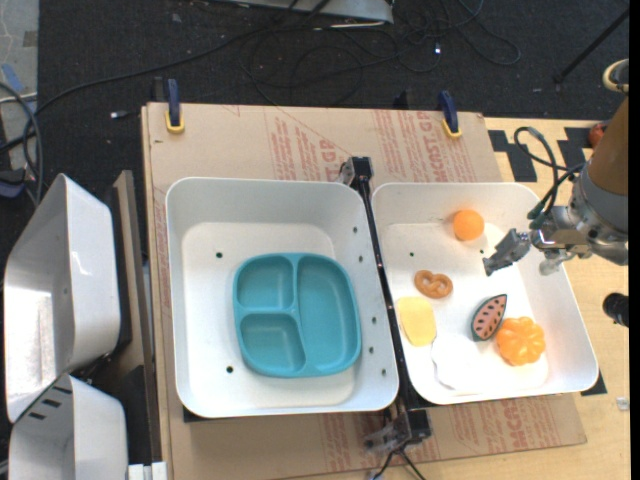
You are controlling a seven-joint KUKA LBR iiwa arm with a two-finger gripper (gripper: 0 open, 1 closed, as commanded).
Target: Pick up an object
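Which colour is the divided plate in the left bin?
The divided plate is plain turquoise blue, without any pattern. The camera view shows it clearly from above.

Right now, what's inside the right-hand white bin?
An orange ball, a pretzel, a yellow slice, a watermelon wedge and an orange pepper. The arm covers part of the bin's right rim.

here's the arm (612,183), a fat grey tube, smooth and rounded, with an orange band (616,126) wrapped above the wrist. at its end we've got the gripper (552,246), a cluster of pale silvery metal blocks with hard edges. a thin dark cable (540,156) curls in a loop beside the wrist.
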